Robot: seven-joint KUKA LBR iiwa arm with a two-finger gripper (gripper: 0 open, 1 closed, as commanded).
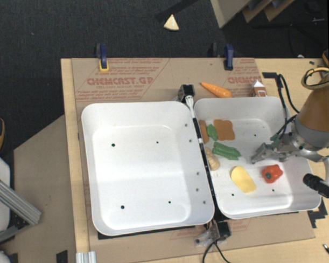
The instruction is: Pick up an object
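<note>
You are at the approach step: the gripper (262, 153) hangs low over the right bin (253, 209), its grey fingers spread apart, with nothing between them. The nearest candidate is the red tomato-like piece (272, 173), which lies on the bin floor just beside and below the fingertips, apart from them. Other candidates in the same bin are the yellow piece (243, 179) near the tomato-like piece, the green pods (226, 150) toward the bin's middle, the brown slab (223, 130) above them, and a tan piece (212, 162) against the dividing wall. By judgement, the next move calls for centring the fingers over one item, lowering until they straddle it, then closing; the red piece needs the shortest travel, and its rounded form may roll if touched off-centre. The left bin (101, 157) carries only small dark marks on its floor. Both bins rest on a brown board (130, 75) with printed red lettering, held by blue clamps (102, 52) at its far edge. An orange carrot (216, 90) lies on the board outside the right bin. Dark carpet (32, 52) surrounds the bench, and cables (283, 94) run near the arm.
</note>
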